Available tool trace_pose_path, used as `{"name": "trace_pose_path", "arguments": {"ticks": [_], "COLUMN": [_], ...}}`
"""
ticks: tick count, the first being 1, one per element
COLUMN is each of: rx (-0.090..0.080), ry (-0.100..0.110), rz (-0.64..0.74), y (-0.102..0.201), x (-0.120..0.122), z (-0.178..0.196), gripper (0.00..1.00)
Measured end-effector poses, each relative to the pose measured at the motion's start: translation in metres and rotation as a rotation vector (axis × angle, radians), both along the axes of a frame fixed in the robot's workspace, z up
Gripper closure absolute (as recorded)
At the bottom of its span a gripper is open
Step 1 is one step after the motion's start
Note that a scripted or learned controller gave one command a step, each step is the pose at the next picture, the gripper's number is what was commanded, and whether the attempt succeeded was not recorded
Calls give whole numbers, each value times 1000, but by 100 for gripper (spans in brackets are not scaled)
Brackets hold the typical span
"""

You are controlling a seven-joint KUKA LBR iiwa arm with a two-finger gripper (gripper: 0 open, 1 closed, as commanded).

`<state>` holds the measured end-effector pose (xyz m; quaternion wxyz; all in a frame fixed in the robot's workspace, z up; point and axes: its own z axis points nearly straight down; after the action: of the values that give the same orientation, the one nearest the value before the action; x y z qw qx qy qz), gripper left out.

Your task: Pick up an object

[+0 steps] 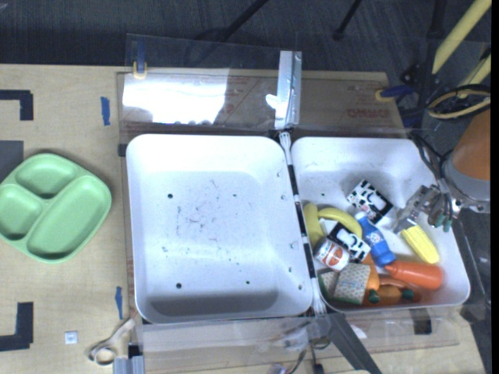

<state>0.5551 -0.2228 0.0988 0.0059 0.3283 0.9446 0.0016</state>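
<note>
metal two-finger gripper point(425, 206) hangs over the right white plastic bin point(343, 158), close to its right wall, and how far apart its parts stand is not something i can tell from this slanted look. nothing is seen held in it.

nearest to it, just below and touching or nearly so, lies a small yellow corn cob toy point(420, 243); that looks the best pick, since it sits on the edge of the heap with bare bin floor around its upper end. a good try would come straight down, centred on the cob and across its short width (along its length it would likely roll out).

beyond it on the gripper's left the pile thickens: an orange carrot-shaped toy point(413, 273) under the cob, a blue plastic bottle point(376, 242) beside it, a black-and-white cow-patterned carton point(368, 199), then a yellow banana toy point(323, 218) against the divider. these touch one another, so a grab there risks nudging neighbours.

further left, the second white bin point(148, 209) has a scuffed floor. well past it a green three-part plastic tray point(51, 206) rests on the pale wooden bench point(62, 100), with dark carpet point(156, 6) and stand legs at the far edge.
</note>
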Motion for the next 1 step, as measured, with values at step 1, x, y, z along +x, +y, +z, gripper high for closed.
{"name": "trace_pose_path", "arguments": {"ticks": [1], "rx": [-1], "ry": [-7], "rz": [-1], "y": [0], "x": [2], "z": [11], "gripper": [100]}}
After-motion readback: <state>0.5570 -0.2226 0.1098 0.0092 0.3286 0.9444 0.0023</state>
